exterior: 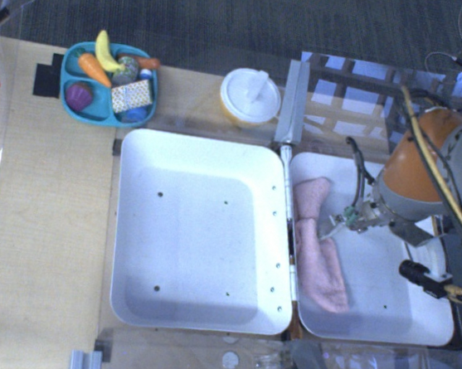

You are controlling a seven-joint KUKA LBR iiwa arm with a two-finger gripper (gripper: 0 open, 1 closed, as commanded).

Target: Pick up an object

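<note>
A pink cloth (319,245) lies rumpled along the left side of the right bin (390,320), stretching from near its back wall toward the front. My gripper (337,226) hangs low over the right bin, just at the cloth's right edge about halfway along it. The arm, with its orange band, comes in from the right. The fingertips are small and dark against the bin, and I cannot make out their spread or whether any cloth is between them.
The left bin (192,300) sits beside the right one, sharing a middle rim. Behind the bins stand a blue tray (69,109) with toy food and a white lidded bowl (250,96). Cables and a metal frame crowd the back right.
</note>
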